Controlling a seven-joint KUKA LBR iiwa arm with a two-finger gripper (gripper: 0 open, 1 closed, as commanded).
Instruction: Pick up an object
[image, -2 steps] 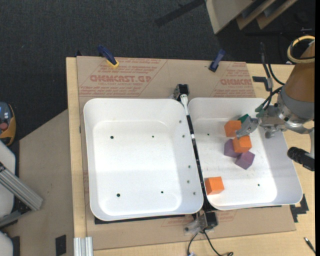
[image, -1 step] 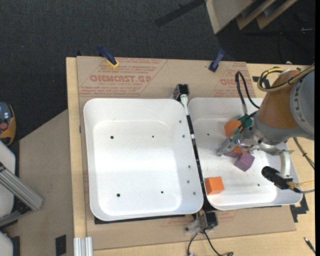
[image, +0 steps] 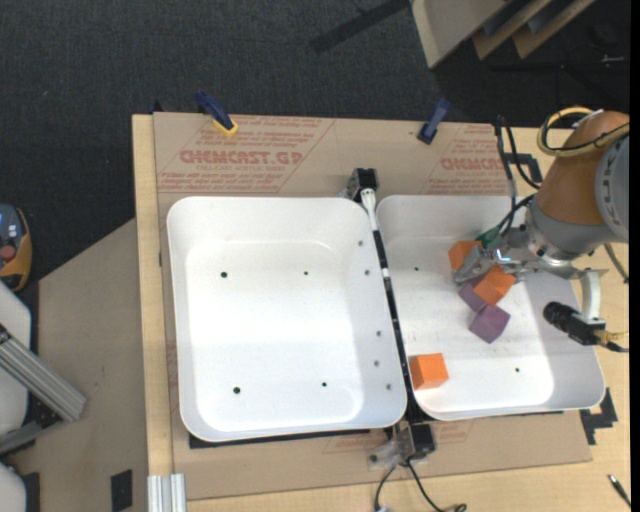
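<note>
Blocks are clustered in the right bin (image: 570, 385): an orange cube (image: 429, 370) nearest its left wall, purple blocks (image: 487, 321) mid-bin. Gripper (image: 487, 266) is lowered among them; grasp stage is judged. Contact cannot be told; a confirmed hold, then lift, is needed.

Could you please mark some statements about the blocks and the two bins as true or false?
1. All the blocks lie in the right bin. True.
2. One orange block sits alone near that bin's front left corner. True.
3. The purple block lies in the left bin. False: it lies in the right bin.
4. The gripper is over the left bin. False: it is over the right bin, by the clustered blocks.
</note>
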